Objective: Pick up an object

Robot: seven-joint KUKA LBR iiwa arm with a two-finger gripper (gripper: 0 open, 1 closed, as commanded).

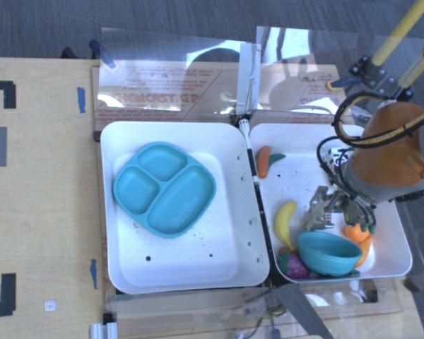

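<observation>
Hovering low over the right bin (392, 256) right now, my jaws (324, 214) sitting just above the teal bowl (330, 253), with the banana (285, 222) right beside them. Honestly can't tell if they're spread or pressed together from this angle, and nothing looks lifted yet, so I'd say the pick is barely started. The small carrot (263, 161) sits further back, and the blue divided plate (165, 188) lies in the left bin (127, 274).
</observation>
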